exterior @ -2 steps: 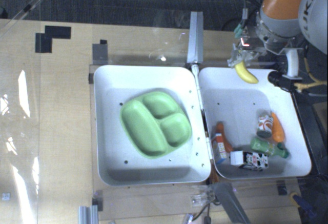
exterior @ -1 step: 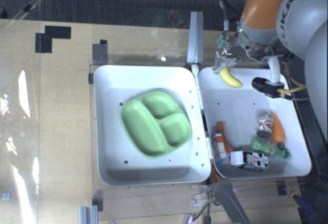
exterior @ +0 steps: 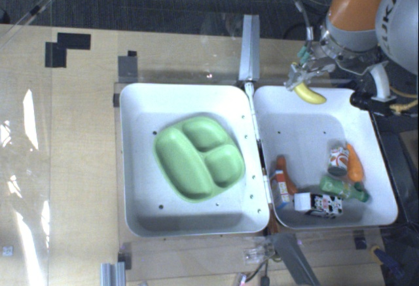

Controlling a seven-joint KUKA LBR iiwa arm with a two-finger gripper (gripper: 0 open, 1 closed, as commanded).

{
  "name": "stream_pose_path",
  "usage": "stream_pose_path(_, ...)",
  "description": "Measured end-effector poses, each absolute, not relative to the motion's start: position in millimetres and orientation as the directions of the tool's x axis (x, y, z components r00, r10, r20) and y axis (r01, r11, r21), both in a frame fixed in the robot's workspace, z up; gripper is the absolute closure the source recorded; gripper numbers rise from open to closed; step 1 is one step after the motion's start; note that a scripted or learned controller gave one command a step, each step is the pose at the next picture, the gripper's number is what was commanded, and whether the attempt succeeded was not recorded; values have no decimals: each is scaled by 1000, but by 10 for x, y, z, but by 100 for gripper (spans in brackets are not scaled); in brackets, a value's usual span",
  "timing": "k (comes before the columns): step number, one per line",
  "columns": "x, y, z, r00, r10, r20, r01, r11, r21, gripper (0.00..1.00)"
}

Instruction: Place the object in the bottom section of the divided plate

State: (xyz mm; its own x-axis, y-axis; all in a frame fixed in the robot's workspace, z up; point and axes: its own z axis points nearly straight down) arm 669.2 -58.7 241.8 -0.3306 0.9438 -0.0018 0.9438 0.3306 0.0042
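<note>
A green divided plate (exterior: 198, 158) with three sections lies in the left white bin (exterior: 141, 213). A small yellow banana (exterior: 310, 94) hangs over the far rim of the right bin (exterior: 380, 213). My gripper (exterior: 298, 80) is right above the banana's left end, its fingers closed on that end. The arm's orange band and grey wrist rise up to the right of it. The plate sits well to the left and nearer the camera than the gripper.
The right bin's near half holds a red sauce bottle (exterior: 281, 180), a black-and-white box (exterior: 320, 203), a green bottle (exterior: 345, 188), a small can (exterior: 338, 159) and an orange carrot (exterior: 355, 162). A metal divider post (exterior: 249, 49) stands between the bins at the back.
</note>
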Motion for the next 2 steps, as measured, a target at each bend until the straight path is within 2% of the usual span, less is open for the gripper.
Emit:
stream_pose_path(1,6692,-587,2418,-330,944,-2,944,331,4,0)
stream_pose_path(2,6690,-193,2976,-335,942,-2,942,335,7,0)
